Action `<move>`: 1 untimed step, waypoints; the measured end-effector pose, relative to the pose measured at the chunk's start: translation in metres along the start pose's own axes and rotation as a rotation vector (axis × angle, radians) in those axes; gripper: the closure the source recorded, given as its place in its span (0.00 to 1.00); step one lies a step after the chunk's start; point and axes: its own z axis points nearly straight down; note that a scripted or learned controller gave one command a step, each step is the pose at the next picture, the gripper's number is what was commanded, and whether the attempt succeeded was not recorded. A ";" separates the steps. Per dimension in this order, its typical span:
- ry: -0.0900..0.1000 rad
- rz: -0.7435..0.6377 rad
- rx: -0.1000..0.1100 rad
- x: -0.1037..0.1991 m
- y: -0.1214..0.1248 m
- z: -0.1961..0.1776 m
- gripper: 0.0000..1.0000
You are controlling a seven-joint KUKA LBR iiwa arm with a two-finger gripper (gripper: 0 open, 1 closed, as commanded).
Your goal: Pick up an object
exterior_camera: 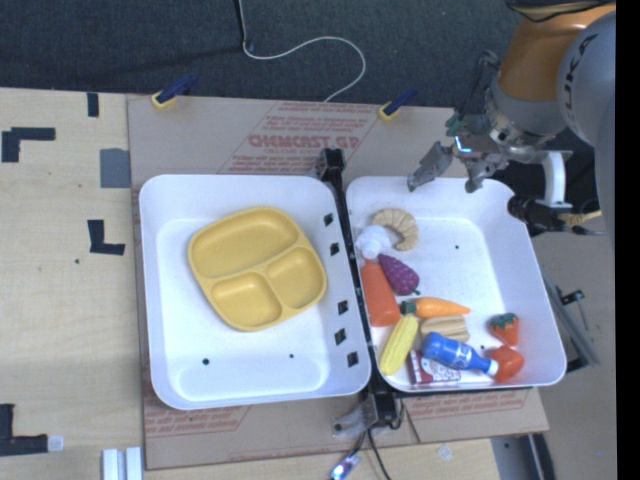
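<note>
Here the gripper (452, 173) hangs spread, grasping nothing; two bins: one yellow tray (257, 266), one corn cob (398, 341).

Arm (585, 58): grey housing, wide glossy orange band above the wrist. Wrist section is dark metal with a small blue-lit spot. Gripper (453, 172): two slim dark-grey fingers (428, 168). White cylindrical part and black fittings hang off the wrist's side.
</note>
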 end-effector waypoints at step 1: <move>-0.001 -0.004 -0.021 0.065 -0.030 -0.299 0.00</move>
